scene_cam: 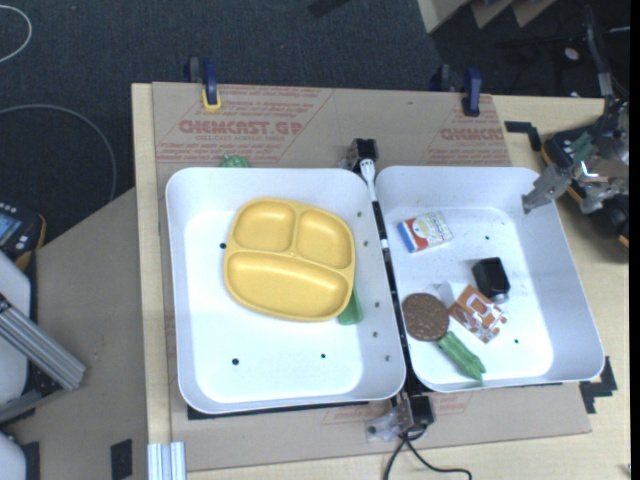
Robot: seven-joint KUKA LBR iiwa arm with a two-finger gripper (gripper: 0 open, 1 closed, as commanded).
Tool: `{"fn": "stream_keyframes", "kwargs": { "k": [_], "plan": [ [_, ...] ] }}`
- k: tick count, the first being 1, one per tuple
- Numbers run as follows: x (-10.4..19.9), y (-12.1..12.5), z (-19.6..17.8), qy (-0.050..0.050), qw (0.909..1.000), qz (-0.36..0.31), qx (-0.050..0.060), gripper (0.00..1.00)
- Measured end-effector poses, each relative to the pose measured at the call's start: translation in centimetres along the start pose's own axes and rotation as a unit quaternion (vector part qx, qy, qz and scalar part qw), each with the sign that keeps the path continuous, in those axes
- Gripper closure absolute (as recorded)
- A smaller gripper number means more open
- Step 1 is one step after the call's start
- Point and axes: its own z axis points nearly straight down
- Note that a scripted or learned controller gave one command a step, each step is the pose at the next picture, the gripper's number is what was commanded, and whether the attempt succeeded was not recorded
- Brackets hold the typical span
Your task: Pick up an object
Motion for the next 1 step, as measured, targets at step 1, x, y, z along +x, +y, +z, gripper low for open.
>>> {"fn": "stream_keyframes", "kwargs": {
  "k": [1],
  "plan": [
    [-1.41,-1.85,14.29,0.002,1.0000,0.002,0.008,0.00]
  ]
}}
